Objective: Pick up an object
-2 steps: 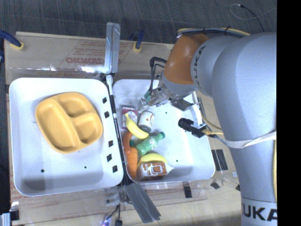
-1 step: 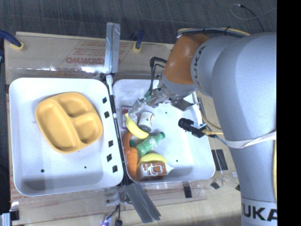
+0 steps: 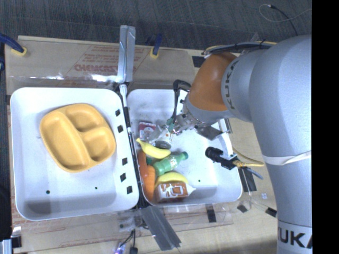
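My gripper [image 3: 168, 127] low at 12 o'clock of banana [image 3: 153, 150]; grasp state unclear to me. Nothing lifted; pick pending.

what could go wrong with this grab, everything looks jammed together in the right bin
The gripper is down over a tight pile: the banana, green bottle and carrot touch or overlap, so it might nudge or catch a neighbour instead of one clean item. The pile also hugs the bin's left wall, which could block a finger.
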Action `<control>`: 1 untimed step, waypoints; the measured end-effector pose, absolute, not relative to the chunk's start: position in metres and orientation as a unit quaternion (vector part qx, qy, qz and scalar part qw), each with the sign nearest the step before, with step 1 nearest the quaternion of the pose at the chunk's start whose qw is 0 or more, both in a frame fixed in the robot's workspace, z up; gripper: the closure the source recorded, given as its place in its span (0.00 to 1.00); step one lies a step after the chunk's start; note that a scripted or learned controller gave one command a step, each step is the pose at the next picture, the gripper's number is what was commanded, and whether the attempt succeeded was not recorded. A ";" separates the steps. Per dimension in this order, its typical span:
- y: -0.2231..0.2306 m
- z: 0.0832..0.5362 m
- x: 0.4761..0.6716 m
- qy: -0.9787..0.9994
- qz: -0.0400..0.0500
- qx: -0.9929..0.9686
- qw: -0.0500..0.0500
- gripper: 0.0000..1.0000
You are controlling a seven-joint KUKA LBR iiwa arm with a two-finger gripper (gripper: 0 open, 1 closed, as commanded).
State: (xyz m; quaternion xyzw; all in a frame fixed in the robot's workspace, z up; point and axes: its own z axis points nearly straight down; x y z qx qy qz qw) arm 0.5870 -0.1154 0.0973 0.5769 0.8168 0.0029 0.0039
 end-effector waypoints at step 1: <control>-0.115 0.107 0.588 0.818 0.003 0.575 0.003 1.00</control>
